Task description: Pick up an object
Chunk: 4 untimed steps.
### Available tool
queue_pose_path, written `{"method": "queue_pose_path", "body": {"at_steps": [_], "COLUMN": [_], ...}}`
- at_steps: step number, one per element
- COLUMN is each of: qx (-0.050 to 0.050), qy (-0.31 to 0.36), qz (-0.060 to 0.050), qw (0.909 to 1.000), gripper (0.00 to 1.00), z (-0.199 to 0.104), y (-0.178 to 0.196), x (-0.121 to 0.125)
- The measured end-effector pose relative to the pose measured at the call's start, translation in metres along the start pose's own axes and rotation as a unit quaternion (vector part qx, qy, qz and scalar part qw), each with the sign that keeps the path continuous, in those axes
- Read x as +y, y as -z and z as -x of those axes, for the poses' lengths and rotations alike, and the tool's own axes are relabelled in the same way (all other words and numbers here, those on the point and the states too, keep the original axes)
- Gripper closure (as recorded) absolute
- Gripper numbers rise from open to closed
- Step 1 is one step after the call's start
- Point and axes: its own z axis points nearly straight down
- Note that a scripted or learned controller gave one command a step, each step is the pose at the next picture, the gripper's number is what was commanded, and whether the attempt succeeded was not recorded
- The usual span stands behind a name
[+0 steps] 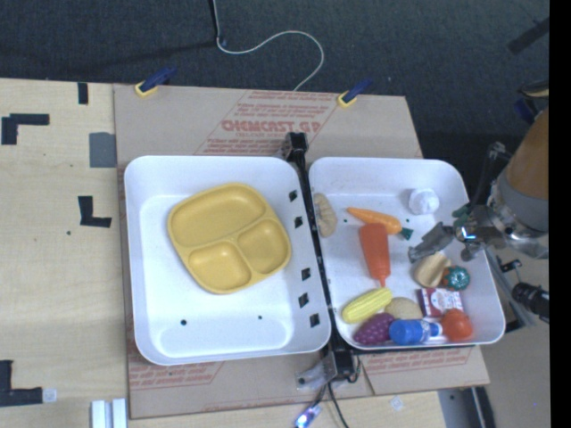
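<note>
A: What sort of place is this?
B: Robotics lab test bench, not a home or kitchen.
A: Evidence?
B: 2 white bins (143,239) side by side on a cardboard sheet (259,127), clamped at the back by 2 yellow-and-blue clips (156,80). Wooden benchtop (53,266) carries black marker shapes. White cable (268,43) loops across dark carpet (107,16).
A: Anything else?
B: Grey robot arm with orange band (526,176) comes in from the right. Contents are props: yellow divided plate (230,237), toy food like a plastic corn cob (367,305) and carrot (375,215).
</note>
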Motion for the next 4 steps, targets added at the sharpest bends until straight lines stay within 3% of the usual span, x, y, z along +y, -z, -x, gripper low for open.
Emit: {"method": "queue_pose_path", "body": {"at_steps": [1,2,3,4], "qx": [0.0,0.001,0.001,0.0], "qy": [0.001,0.005,0.004,0.004], "qz": [0.0,0.005,0.006,-0.001], "qw": [1.0,1.0,1.0,1.0], "gripper": [1.0,1.0,1.0,1.0], "z": [-0.001,-0.09,-0.151,-0.217], "y": [0.01,0.106,0.202,0.188], "x": [0.0,-0.008,-0.008,-0.009]}}
